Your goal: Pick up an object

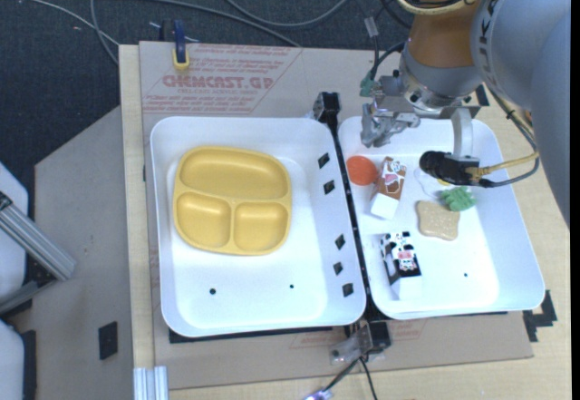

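My gripper (376,131) hangs over the back left part of the right bin (507,289), with nothing visible between its fingers. Just below it an orange ball (362,170) rests by the bin's left wall. Beside the ball stands a small brown and white carton (390,180). Further right lie a green toy (459,200) and a tan slice of toast (439,220). A black and white cow-patterned carton (401,258) sits nearer the front.
The left bin (181,298) holds a yellow divided plate (233,200). A black divider (344,217) runs between the two bins. A blue clamp (180,43) sits at the bench's back left, with cables trailing on the floor behind.
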`<state>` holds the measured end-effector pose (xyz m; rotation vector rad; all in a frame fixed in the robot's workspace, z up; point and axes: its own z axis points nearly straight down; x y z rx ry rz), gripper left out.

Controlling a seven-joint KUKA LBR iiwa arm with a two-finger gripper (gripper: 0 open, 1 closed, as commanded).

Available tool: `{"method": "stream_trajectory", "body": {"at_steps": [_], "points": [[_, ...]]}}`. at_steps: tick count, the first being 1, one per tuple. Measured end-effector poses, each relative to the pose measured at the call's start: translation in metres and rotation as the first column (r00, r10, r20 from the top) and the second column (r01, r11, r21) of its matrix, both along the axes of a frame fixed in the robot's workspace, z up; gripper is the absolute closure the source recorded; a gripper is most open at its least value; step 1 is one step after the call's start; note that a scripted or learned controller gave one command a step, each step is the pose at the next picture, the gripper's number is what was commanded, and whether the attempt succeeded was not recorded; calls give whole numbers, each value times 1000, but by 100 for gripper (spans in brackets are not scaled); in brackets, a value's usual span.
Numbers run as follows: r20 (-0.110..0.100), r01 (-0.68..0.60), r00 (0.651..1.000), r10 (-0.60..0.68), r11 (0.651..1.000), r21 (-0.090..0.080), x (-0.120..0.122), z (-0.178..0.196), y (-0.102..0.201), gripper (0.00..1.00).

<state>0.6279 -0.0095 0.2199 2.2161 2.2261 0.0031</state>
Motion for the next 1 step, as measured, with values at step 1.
{"method": "stream_trajectory", "body": {"at_steps": [1], "points": [[0, -2, 1000, 2, 1000, 2, 6, 10, 62, 100]]}}
